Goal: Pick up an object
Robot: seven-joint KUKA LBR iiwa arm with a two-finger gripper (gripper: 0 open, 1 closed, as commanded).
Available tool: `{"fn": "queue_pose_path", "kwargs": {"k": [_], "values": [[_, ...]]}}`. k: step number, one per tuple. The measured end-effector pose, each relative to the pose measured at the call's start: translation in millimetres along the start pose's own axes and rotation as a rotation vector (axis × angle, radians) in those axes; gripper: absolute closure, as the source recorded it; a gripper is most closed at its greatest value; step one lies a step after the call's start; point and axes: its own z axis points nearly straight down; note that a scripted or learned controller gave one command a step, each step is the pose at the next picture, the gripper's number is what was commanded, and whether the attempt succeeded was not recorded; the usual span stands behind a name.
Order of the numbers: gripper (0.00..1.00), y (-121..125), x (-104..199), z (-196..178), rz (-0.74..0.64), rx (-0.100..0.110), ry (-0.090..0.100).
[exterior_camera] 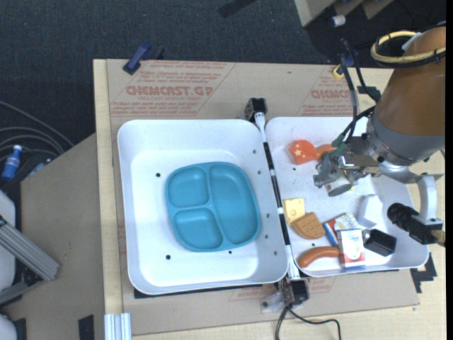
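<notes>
Now we see our jaws (338, 174) low over the right bin (311, 129), in the middle right of the frame, at the end of the grey arm (410, 98). We cannot tell from this view how the jaws stand; the metal parts there are too small and mixed together.

The nearest thing is the orange toy (304, 151), just to the left of the jaws and a little higher in the frame. It lies with its long side roughly left to right, and its right end comes close to the jaws. We judge that a short move to the left would put the jaws over it.

Below the jaws, toward the lower edge of the bin, the other things lie close together: a yellow block (294, 207), a brown waffle-like piece (308, 225), a sausage (318, 256), a small red and white box (352, 246) and a black piece (381, 242). These lie well apart from the orange toy and do not block it.

In the left bin (138, 147) lies a blue divided plate (211, 205), far from the jaws on the same bench (113, 190).
</notes>
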Motion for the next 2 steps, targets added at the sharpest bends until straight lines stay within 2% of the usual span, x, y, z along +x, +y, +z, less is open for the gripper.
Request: {"fn": "queue_pose_path", "kwargs": {"k": [1,2], "values": [[1.0,45,-39,16,0.002,-0.005,-0.003],[1.0,51,-32,5,0.0,-0.005,-0.002]]}}
